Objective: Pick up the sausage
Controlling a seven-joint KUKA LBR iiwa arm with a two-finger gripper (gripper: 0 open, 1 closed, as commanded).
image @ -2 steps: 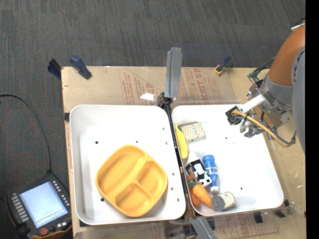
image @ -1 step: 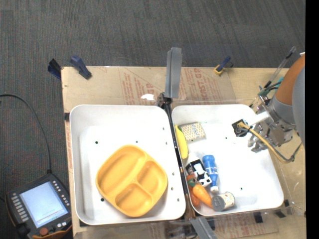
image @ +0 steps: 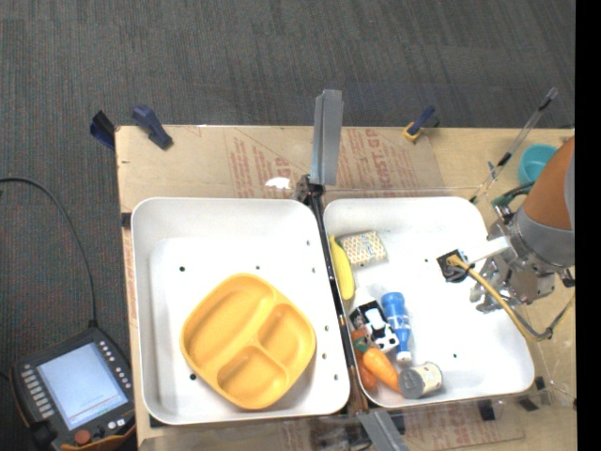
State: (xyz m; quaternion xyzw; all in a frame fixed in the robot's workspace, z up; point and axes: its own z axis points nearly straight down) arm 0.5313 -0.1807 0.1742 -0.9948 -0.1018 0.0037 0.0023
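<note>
Gripper (image: 488, 294) hangs over the right bin (image: 470, 216), well right of the blue bottle (image: 394, 319); whether it is spread or closed cannot be told. Apparent sausage (image: 363, 376), reddish, lies below-left of the bottle, touching the carrot (image: 383, 368). Red print on the cardboard (image: 244, 163) is illegible.

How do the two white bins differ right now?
The left bin holds a yellow divided tray; the right bin holds several small items, among them a blue bottle, an orange carrot and a small can. The right bin's items cluster along its left wall and near edge; the left bin's tray sits near its middle. The arm reaches over the right bin, not the left. Both are shallow, white and rounded-cornered.
</note>
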